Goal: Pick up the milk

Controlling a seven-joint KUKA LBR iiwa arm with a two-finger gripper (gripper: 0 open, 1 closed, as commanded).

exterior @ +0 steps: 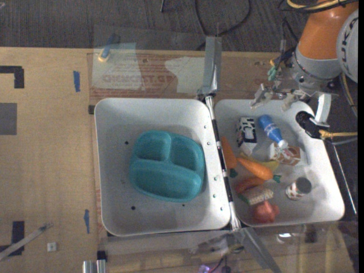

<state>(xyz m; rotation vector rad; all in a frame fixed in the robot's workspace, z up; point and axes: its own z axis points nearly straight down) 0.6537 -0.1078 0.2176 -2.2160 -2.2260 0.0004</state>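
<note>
The milk (246, 131) (the little box with black and white spots) lay in the right bin (327, 201) near its back left corner, just beside a blue bottle (271, 129). The gripper (278, 95) hung over the back edge of that bin, apart from the milk and holding nothing I could see, and I could not tell if it was spread wide or pinched together. So the job had not really begun: reaching down, grabbing and lifting were all left to do.
</note>
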